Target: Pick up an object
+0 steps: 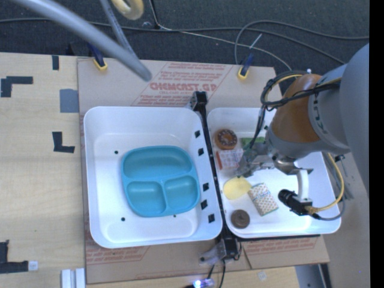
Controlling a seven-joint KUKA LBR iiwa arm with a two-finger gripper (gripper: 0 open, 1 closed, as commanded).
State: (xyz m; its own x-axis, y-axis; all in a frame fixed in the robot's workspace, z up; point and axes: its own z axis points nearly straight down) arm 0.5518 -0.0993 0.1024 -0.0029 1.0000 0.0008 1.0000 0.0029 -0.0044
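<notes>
We are looking down on two white bins side by side on a cardboard sheet (180, 83). The left bin (96, 161) is holding a blue divided tray (159, 180), which is lying flat near the middle, with bare white floor running all around it up to the walls. The right bin (324, 224) is much more crowded. Along its left side, close to the shared wall, we are seeing a round brown-topped object (227, 138) at the top, then a clear packet with red print (230, 158) just below it, then a yellow piece (236, 189), and a small dark brown disc (240, 219) near the front wall. A small patterned box (263, 198) is lying tilted just beside the yellow piece, on its right. The open floor in this bin is mostly at the front right corner and along the front wall.

The arm (312, 110) is reaching in from the right and is covering the upper right part of the right bin. Its orange band is sitting above the wrist, and the wrist is pointing down and toward the left. The gripper (247, 168) is hanging low over the clear packet and just above the yellow piece. We cannot tell whether it is open or closed, and nothing is visibly in its grasp. A black fitting with yellow cable (297, 201) is hanging below the wrist.
</notes>
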